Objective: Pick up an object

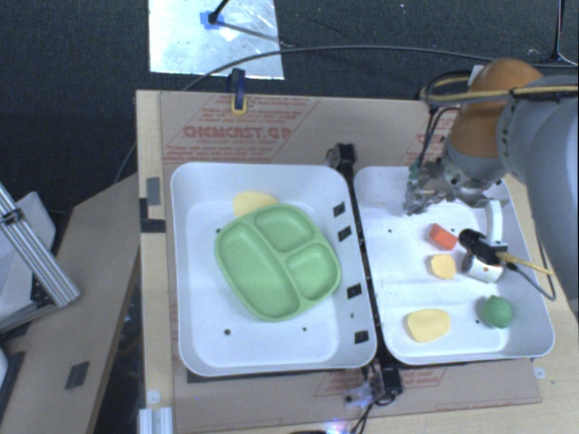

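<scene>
The end effector is hovering over the right bin, apparently carrying nothing; its finger state I cannot tell. The orange block is lying nearby, not yet picked.

The green plate covers most of a yellow piece behind it. The arm runs off the right edge, and the gripper is too blurred to make out.
</scene>
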Robot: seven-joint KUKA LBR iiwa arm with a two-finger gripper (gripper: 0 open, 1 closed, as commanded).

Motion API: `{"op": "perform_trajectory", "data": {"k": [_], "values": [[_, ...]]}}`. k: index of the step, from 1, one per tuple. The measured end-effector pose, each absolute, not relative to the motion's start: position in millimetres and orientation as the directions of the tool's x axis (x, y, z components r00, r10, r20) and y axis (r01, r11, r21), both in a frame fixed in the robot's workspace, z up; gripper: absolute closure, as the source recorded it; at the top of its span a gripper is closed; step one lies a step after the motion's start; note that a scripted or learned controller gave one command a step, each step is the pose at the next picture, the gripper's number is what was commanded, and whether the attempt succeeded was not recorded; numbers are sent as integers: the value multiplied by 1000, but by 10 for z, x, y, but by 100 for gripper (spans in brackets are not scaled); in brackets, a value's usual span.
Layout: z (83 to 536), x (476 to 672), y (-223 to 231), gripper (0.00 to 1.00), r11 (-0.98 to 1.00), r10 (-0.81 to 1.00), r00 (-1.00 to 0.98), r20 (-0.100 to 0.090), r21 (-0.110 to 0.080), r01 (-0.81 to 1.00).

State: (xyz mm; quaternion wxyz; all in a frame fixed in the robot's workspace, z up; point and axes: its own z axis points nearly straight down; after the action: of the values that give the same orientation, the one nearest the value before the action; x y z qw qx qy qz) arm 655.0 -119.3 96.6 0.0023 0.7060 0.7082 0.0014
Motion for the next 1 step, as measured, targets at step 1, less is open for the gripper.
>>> {"op": "perform_trajectory", "data": {"k": [1], "values": [[1559,6653,-1245,100,4,1000,-4,-2,9,1000]]}}
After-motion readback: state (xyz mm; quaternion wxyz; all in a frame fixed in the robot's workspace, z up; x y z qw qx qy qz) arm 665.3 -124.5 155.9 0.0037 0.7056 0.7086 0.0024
